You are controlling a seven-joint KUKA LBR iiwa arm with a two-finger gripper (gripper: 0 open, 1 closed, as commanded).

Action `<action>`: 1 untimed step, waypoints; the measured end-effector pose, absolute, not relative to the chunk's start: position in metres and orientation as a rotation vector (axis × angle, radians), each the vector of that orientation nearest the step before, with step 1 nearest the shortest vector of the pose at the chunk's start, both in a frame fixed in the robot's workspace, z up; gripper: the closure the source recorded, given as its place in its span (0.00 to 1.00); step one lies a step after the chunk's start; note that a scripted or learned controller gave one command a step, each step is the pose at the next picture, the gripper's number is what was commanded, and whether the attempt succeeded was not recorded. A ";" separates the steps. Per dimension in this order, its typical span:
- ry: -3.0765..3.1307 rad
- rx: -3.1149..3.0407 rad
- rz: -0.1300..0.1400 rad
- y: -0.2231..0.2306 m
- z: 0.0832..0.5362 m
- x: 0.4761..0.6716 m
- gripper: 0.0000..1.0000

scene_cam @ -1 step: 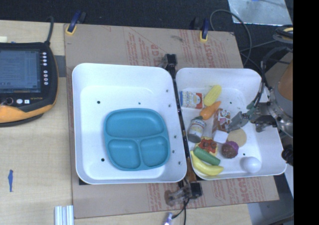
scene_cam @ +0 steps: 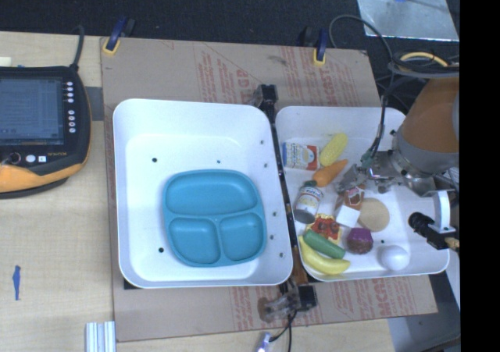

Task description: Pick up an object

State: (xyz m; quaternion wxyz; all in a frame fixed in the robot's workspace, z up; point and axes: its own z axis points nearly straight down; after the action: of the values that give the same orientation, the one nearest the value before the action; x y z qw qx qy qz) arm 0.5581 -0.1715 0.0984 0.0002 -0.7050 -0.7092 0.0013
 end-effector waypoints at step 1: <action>-2.228 -2.212 0.006 -0.122 0.092 0.613 0.00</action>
State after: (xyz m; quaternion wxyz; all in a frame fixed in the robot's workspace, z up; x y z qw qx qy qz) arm 0.6132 -0.1218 0.0920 0.0010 -0.7044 -0.7098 0.0019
